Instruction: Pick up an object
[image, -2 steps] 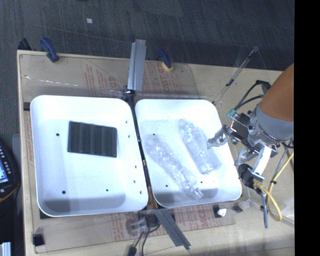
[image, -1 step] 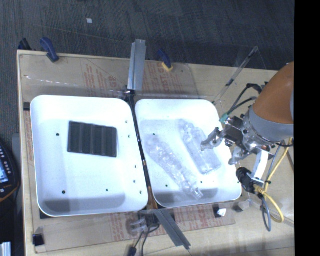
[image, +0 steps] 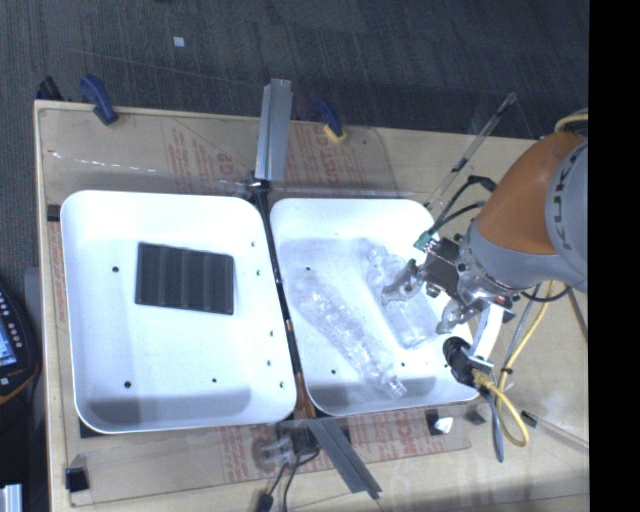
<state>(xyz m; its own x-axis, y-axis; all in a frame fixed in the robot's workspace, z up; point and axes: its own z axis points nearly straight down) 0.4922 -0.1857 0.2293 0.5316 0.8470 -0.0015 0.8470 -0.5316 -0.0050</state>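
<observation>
While the jaws (image: 425, 290) hang in the right bin (image: 300, 225) over clear plastic bottles (image: 345, 325), we cannot tell their state.

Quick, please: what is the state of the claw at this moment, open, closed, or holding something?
Claw: open, holding nothing; it sits in the right bin over the clear plastic bottles.

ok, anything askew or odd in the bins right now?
Nothing damaged or spilled. Two clear plastic bottles lie on their sides in the right white bin: one diagonally across the middle, another under the end effector. A dark ribbed rectangular pad sits flat in the left white bin.
</observation>
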